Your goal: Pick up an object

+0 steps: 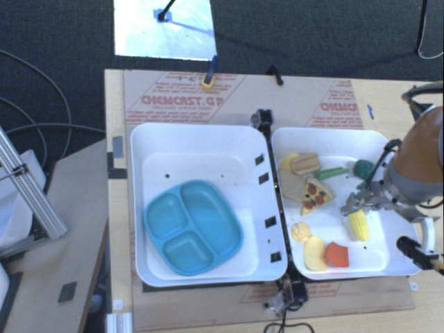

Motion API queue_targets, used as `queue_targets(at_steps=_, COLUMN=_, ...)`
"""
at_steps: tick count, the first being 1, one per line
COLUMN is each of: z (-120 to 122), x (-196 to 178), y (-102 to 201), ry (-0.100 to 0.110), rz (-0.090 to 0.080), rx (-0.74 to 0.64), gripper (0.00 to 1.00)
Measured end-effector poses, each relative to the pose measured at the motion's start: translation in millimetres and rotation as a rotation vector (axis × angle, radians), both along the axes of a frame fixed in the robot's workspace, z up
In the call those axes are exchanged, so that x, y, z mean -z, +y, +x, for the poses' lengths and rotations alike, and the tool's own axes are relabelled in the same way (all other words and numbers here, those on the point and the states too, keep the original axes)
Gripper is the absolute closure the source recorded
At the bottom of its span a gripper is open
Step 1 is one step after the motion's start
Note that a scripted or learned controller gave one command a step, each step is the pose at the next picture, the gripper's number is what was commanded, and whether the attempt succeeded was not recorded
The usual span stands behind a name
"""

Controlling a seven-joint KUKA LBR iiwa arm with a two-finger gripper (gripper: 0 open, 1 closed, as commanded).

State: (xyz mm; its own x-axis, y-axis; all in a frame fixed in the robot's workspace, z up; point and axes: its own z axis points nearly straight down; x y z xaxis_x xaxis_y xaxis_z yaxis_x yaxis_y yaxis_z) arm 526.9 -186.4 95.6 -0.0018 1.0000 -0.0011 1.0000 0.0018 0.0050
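Gripper parked right above the corn in the right bin, jaw state impossible to tell from this angle, so could easily just nudge the corn toward the orange block below it and close on nothing.

Gripper sits right above the corn in the right bin, pizza slice just left of it.

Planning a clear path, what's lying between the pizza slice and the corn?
In the camera view, bare white bin floor separates the pizza slice from the corn.
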Motion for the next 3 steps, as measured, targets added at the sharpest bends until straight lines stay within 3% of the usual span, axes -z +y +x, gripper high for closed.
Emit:
queue_targets(at_steps=1, z=51, x=-48, y=23, ry=-0.004, rz=0.0, rx=-0.007, gripper=1.0)
queue_targets(at_steps=2, z=89, x=-92, y=115, ry=-0.004, rz=0.004, rx=-0.013, gripper=1.0)
queue_targets(at_steps=3, z=74, x=-138, y=204, ry=-0.001, rz=0.005, rx=-0.011, gripper=1.0)
